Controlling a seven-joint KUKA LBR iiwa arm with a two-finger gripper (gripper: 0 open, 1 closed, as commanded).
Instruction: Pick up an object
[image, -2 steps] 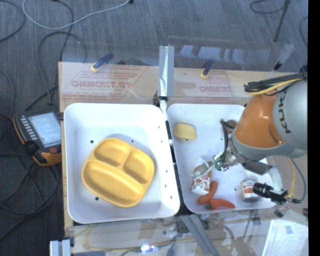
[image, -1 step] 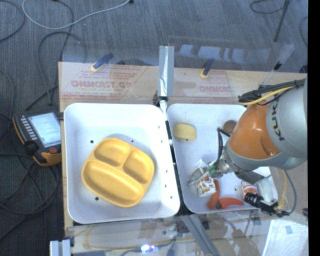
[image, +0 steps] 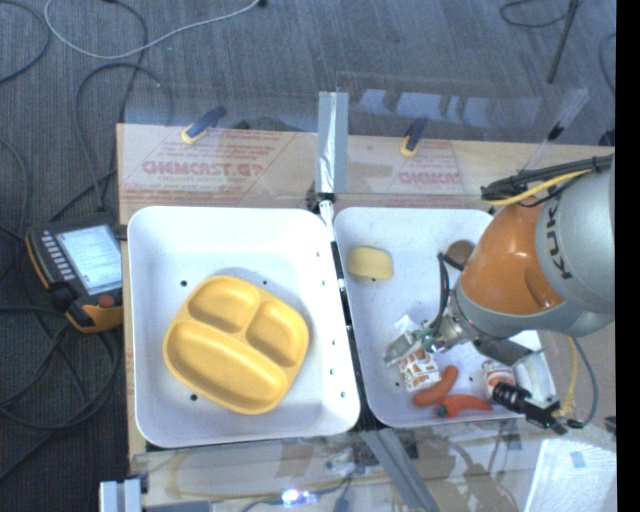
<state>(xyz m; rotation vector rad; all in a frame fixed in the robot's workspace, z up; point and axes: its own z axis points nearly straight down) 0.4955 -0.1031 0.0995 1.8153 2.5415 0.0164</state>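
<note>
We look down on two white bins. The left bin (image: 150, 300) holds a yellow divided tray (image: 236, 343). In the right bin (image: 400, 235), the gripper (image: 415, 343) hangs low over a clutter at five o'clock: a crumpled wrapper (image: 418, 368) and two red-orange carrot-like pieces (image: 450, 395). A pale yellow lump (image: 369, 263) lies apart at eleven o'clock. We cannot tell how wide the gripper is spread, or whether it grips anything. We judge a good pick needs one item centred, clear of its neighbours.
</note>
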